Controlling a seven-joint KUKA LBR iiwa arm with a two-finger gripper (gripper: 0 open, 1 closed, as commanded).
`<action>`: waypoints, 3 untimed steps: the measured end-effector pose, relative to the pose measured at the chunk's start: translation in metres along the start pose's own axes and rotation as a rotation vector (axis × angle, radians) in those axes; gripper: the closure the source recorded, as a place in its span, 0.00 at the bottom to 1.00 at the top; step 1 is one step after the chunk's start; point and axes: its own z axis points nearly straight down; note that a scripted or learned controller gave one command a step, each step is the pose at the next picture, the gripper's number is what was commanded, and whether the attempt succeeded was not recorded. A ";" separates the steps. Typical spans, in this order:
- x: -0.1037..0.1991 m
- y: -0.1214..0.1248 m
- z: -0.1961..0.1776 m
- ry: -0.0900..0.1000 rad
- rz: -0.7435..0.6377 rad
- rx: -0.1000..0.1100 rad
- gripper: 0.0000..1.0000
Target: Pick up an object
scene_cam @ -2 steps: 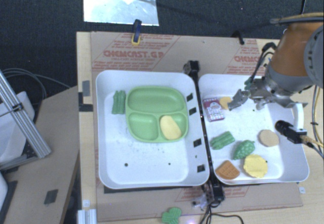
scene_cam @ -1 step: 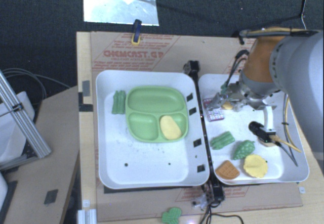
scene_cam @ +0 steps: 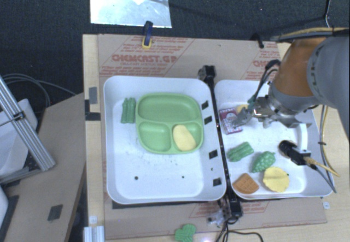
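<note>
Nothing lifted yet. Gripper [scene_cam: 242, 118] down at 10 o'clock of right white bin [scene_cam: 311, 189], over small pink-and-white packet [scene_cam: 228, 117]; grip state: cannot tell. Green toy vegetables [scene_cam: 240, 152], yellow round piece [scene_cam: 276, 179] lying at 6 o'clock. Grasp, lift remaining.

Red lettering reading "CHEMCAST GP" is showing on the brown protective sheet [scene_cam: 164, 55] lying under the two white bins, at twelve o'clock from the left bin [scene_cam: 117, 181]. The same print is repeating, slanted, toward one o'clock; smaller lines beneath are proving illegible.
</note>
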 end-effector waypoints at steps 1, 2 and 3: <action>-0.006 0.016 0.014 0.000 -0.003 0.000 0.00; -0.023 0.034 0.033 0.003 -0.002 -0.004 0.00; -0.019 0.031 -0.060 -0.002 -0.005 -0.010 0.00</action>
